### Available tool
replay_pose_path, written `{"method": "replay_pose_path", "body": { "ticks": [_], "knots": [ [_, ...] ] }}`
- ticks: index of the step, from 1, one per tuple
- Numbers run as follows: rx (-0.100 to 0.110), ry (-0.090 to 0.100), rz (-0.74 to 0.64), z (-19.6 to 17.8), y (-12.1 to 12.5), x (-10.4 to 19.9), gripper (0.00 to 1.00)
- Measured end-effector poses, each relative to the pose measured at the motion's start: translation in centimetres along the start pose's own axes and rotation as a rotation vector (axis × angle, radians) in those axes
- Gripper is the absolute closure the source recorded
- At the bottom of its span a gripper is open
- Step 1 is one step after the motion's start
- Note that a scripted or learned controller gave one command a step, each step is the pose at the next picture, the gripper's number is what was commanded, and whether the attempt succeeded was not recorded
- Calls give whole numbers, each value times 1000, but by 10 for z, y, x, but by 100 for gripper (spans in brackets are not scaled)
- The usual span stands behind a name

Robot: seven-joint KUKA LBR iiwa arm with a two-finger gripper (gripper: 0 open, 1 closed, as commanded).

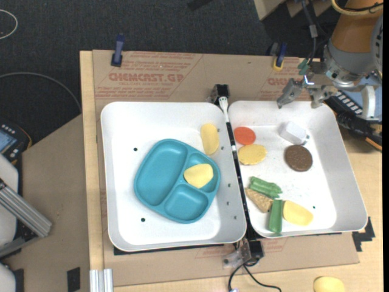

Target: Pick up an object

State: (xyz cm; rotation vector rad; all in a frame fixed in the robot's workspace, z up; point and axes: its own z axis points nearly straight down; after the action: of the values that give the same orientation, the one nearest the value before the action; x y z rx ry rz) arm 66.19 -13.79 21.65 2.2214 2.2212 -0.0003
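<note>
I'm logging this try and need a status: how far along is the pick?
Done: nothing looks picked yet. In hand: the tool hangs open above the right bin's far edge, with nothing between its fingers. Left: choose and grasp an object; nearest are the white block and brown disc, both lying on the bin floor.

— Where is the arm point(358, 17)?

— At the upper right of the view, reaching in from the right edge. Its orange band sits high, with the grey wrist just below it.

— And the gripper point(302, 93)?

— It hangs below the wrist, pointing down and to the left. Its two fingers point(287, 95) are spread apart, dark and thin, with nothing between them.
</note>
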Motion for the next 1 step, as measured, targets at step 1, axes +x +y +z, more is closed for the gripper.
{"method": "replay_pose_path", "body": {
  "ticks": [1],
  "knots": [
    [-4, -1, -1, -12, 1, 0, 100]
  ]
}}
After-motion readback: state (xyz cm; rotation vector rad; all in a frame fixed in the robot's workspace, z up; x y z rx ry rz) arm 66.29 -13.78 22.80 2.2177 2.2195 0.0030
